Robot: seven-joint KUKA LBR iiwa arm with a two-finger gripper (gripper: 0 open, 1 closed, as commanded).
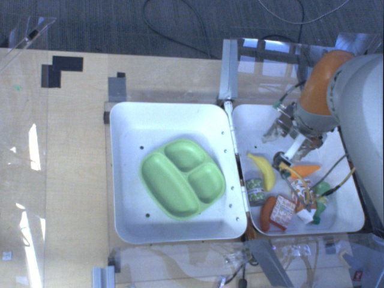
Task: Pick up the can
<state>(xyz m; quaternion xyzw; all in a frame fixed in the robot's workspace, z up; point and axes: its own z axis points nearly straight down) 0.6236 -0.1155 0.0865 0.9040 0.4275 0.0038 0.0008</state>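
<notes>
The can is small, with a green and white label. It rests in the right bin against the left wall, just below a yellow banana. My gripper hangs over the upper middle of the same bin. It is up and to the right of the can, clearly apart from it, and I see nothing held in it. The grey arm with its orange band comes in from the right.
An orange carrot, a red packet and several small mixed items crowd the right bin's lower half, close beside the can. The left bin holds a green divided plate.
</notes>
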